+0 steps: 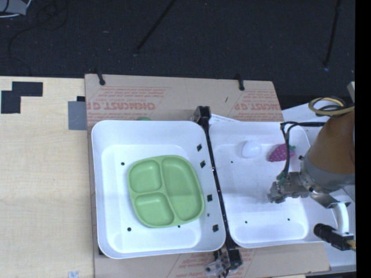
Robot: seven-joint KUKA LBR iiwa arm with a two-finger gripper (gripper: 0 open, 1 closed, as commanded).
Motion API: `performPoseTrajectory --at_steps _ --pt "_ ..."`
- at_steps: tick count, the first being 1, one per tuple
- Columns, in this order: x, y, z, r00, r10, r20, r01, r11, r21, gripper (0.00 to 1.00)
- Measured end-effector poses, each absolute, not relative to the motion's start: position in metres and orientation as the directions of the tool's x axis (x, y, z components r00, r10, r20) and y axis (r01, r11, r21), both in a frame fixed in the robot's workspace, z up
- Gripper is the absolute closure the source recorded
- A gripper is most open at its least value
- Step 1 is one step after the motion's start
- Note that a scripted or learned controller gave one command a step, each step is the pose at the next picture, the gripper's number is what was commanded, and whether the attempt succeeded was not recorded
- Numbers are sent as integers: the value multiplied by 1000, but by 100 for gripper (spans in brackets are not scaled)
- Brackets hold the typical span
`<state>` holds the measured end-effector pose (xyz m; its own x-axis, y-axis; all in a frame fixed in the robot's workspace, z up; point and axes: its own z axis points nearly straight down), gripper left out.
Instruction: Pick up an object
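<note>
Camera view: the tool [278, 193] hangs low over the right bin [255, 227]; whether it is clenched cannot be told. A white egg-like object [251, 149] and a pink berry [279, 152] lie beyond it. A green divided plate [165, 191] fills the left bin [110, 213] on the desk [40, 190].

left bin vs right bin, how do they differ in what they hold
The left bin holds one large green divided plate; the right bin holds a small white object and a small pink object near its far side. The gripper is in the right bin, not the left bin. Both are shallow and white.
</note>
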<state>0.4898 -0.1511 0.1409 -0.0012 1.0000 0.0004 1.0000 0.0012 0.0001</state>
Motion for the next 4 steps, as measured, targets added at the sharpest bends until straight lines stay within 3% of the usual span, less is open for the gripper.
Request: performPoseTrajectory --at_steps 2,4 --pt "486 -159 237 -1 1000 -1 1000 1 3 100" --pt "514 -50 236 -5 1000 3 1000 5 -2 100"
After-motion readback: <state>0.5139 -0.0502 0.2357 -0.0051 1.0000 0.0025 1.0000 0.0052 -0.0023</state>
